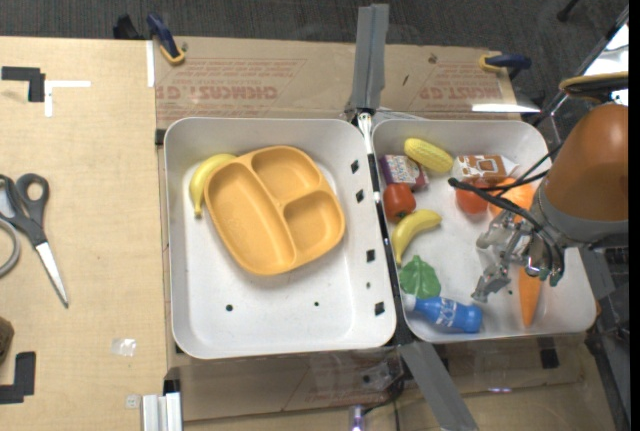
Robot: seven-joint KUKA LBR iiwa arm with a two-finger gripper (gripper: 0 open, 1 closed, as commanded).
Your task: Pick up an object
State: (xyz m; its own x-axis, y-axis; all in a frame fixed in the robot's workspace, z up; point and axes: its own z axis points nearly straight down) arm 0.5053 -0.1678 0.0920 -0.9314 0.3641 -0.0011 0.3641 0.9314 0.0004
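**Gripper low over the right bin, nothing visibly held**

I see the gripper (497,271) hanging in the right bin (470,124), above bare white floor between the blue bottle (448,315) and the carrot (529,291). Its fingers (484,287) point down and to the left, and I cannot tell from this angle how far apart they stand; I see no object between them. The carrot lies just beside the gripper on its right, partly under the wrist. The blue bottle lies on its side at the bin's near edge, with a green leafy toy (419,276) touching its white cap end. A banana (414,230) lies just above that, and a red tomato (398,199) sits above the banana. Toward the far wall I see a purple packet (403,170), a yellow corn-like piece (428,155) and a small brown-and-white box (482,166), with an orange fruit (472,199) below the box.

In the left bin (260,324) a yellow divided plate (276,209) lies tilted, with another banana (205,176) against its upper-left rim. Scissors (38,229) lie on the tabletop (80,159) well to the left.
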